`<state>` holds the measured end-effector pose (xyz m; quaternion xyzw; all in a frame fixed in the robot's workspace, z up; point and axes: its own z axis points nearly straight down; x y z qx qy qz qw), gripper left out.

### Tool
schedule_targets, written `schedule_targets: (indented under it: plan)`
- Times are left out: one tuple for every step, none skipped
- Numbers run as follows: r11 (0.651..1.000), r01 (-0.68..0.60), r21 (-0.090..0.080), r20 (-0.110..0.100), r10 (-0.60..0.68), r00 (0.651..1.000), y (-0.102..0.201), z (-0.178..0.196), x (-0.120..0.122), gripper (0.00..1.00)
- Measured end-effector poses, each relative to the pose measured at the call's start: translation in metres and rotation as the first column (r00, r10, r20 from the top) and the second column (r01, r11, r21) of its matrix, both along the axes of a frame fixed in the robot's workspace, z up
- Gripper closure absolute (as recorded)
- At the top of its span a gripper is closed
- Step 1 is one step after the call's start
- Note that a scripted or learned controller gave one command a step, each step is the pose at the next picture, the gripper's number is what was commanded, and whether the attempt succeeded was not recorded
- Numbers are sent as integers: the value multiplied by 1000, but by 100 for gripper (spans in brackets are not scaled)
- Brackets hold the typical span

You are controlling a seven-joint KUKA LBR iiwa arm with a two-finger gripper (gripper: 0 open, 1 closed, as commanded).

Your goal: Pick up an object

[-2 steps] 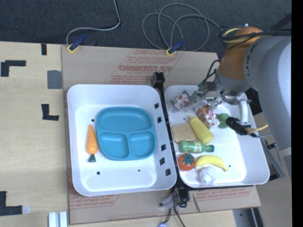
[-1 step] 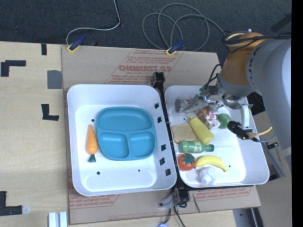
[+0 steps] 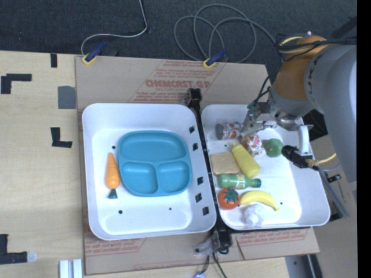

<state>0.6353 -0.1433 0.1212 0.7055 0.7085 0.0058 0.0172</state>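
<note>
Jaws (image 3: 253,133) hang just above the yellow bottle (image 3: 246,160).

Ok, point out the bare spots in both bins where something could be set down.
Left bin: bare floor below the blue plate, and the strip above it. Right bin: a patch right of the banana. Its left half is crowded, from the tomato up to the gripper.

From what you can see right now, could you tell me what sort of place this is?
Probably a robotics lab test bench. Two shallow white bins sit on taped-down cardboard, toy food such as a plastic banana and carrot fills them, and loose cables trail behind.
</note>
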Motion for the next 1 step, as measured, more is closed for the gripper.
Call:
schedule_targets:
  plan:
    - [1000, -1, 0, 1, 1, 1000, 1, 0, 0, 0]
